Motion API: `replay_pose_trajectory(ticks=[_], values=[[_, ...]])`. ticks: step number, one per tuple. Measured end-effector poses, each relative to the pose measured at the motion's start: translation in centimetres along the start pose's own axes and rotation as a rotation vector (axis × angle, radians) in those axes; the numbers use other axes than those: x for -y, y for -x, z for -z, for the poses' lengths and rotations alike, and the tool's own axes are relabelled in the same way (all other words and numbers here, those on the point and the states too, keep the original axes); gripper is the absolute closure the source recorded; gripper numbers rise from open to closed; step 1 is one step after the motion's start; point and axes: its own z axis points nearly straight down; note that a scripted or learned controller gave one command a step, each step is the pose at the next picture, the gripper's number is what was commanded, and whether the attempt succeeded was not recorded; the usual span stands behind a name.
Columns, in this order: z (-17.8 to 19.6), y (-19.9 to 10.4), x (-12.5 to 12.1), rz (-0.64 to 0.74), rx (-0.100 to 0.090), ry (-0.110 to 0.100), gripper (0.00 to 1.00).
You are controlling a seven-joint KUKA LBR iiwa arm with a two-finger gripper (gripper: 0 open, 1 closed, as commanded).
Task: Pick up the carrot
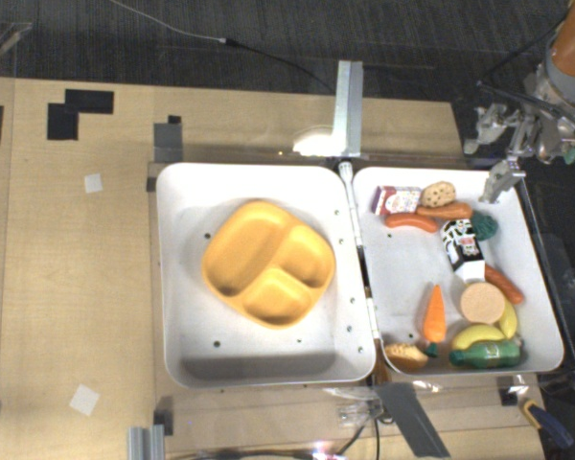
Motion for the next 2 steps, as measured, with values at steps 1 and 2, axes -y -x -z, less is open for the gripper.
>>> replay_pose_trajectory(ticks=[1, 2], values=[[-14.7, -15.8, -3.3, 0.14, -0.011, 0.003, 0.0], [-18.1, -15.6, -6.6, 0.164, 0.01, -0.001, 0.0]])
